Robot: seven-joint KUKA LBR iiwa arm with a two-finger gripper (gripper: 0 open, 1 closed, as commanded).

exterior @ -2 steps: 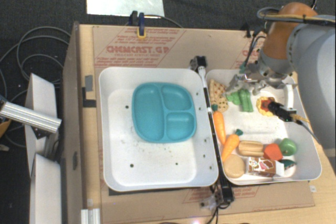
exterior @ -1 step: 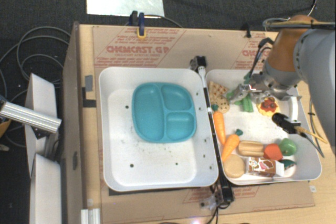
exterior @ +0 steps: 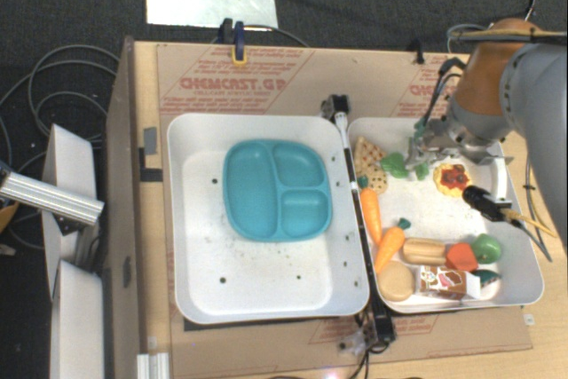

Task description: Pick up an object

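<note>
Camera view. The gripper (exterior: 415, 155) sits low over the back part of the right bin (exterior: 531, 275). Its tip is small and dark against the wrist hardware, so it cannot be told whether the claw is spread or pressed together. The grey arm (exterior: 532, 93) is cut off by the right edge of the view. A green item (exterior: 395, 166) lies just beside the gripper tip, possibly touching it, and is too blurred to name.

Right bin contents:
- Near the left wall, at the back: a tan cracker (exterior: 366, 155) and a speckled cookie (exterior: 378, 183).
- Just right of the gripper: a red and yellow round piece (exterior: 453, 177).
- Along the left wall, one after the other: an upper carrot (exterior: 370, 213) and a lower carrot (exterior: 388, 246).
- Crowded at the front: a long bread roll (exterior: 424, 250), a round bun (exterior: 397, 283), a small carton (exterior: 441, 281), an orange-red piece (exterior: 461, 257) and a green round piece (exterior: 486, 247).

Left bin (exterior: 191, 280) contents: one teal divided plate (exterior: 277, 191), lying flat near the middle
</note>
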